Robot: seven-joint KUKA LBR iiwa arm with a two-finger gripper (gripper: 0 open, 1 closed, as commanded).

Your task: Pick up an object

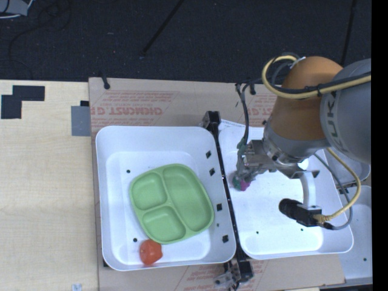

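Grab attempt underway, right bin (339, 242).
We're low w/ the gripper (244, 178) over a small purple object (244, 185) by the left wall; fingers' spread — can't tell. Next: confirm grip, lift straight.

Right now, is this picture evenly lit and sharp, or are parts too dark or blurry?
In the camera view, the two white bins are brightly lit, almost washed out; the green divided plate and small orange object read clearly; the area behind the bench is nearly black; the gripper is slightly soft, with a small purplish thing beside it too blurred to identify.
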